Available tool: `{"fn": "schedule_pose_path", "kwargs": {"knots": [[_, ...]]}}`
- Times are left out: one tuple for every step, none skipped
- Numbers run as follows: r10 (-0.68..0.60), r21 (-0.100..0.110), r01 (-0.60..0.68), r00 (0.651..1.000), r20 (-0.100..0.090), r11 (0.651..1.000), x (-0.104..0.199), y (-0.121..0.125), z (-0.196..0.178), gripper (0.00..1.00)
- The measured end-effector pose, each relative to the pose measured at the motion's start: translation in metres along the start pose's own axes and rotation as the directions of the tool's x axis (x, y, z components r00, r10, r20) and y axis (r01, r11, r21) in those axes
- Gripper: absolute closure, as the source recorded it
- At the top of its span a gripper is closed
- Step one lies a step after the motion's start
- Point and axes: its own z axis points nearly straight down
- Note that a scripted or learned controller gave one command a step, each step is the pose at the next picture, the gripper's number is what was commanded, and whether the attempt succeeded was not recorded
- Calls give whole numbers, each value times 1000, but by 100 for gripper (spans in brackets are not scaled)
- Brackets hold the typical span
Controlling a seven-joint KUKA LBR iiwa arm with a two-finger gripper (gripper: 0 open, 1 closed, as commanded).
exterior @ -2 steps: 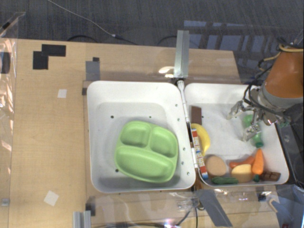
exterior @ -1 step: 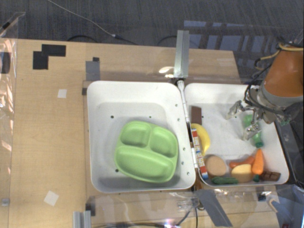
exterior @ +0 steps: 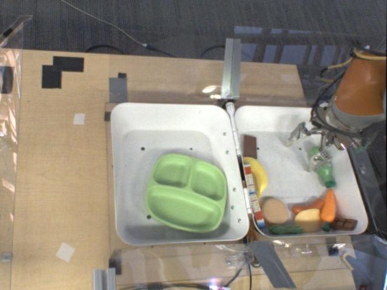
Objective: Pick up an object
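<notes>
My gripper (exterior: 310, 145) hangs over the back right part of the right bin (exterior: 275, 122), below the orange band of the arm (exterior: 361, 89). It is open, with nothing seen between its metal fingers (exterior: 295, 135). A small green object (exterior: 326, 174) lies just below and to the right of the fingertips, close to or touching one of them. Along the bin's front lie a banana (exterior: 259, 175), a round tan piece (exterior: 275, 210), an orange carrot (exterior: 328, 205), a yellow piece (exterior: 308, 217) and a dark green piece (exterior: 285, 228).
The left bin (exterior: 130, 162) holds a green divided plate (exterior: 187, 191). A brown bar (exterior: 248, 144) lies by the divider between the bins, and a dark brown piece (exterior: 346, 224) sits in the right bin's front right corner. The wooden bench (exterior: 54, 180) spreads to the left.
</notes>
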Motion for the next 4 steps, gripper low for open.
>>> {"fn": "schedule_pose_path", "kwargs": {"knots": [[0,-1,0,1000,0,1000,36,21,-1,0],[-21,2,21,1000,3,1000,24,45,-2,0],[-25,10,25,1000,15,1000,19,44,-17,100],[-484,-3,484,875,0,875,19,26,-51,100]]}}
